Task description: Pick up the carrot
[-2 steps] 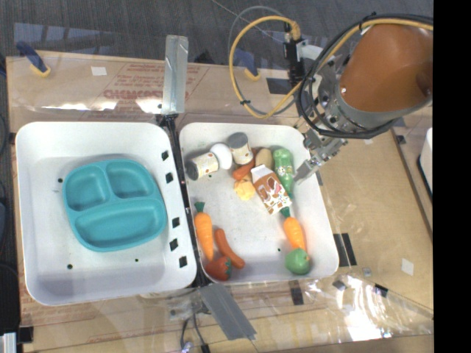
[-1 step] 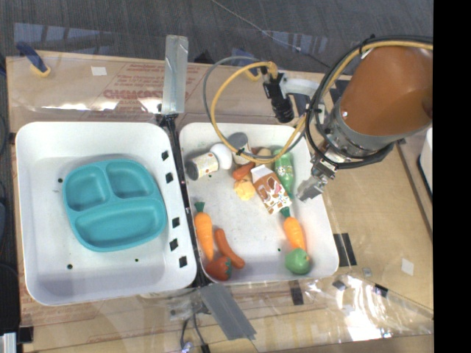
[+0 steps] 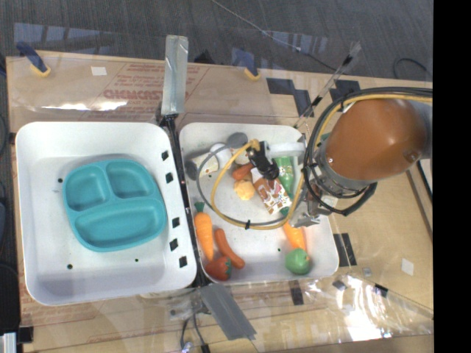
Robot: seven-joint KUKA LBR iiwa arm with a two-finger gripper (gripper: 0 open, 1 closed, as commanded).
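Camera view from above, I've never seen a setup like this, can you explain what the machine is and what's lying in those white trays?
The single camera looks down at a slant on a bench with two shallow white bins. The grey and orange shape on the right is a robot arm reaching in from that side. Its gripper is low over the right bin.

The left bin holds a teal divided plate. The right bin holds toy food: a carrot near its left wall, a red pepper below it, a green fruit, and an orange piece just under the gripper. There are a few smaller items in the middle.

From this angle I cannot tell whether anything is held.
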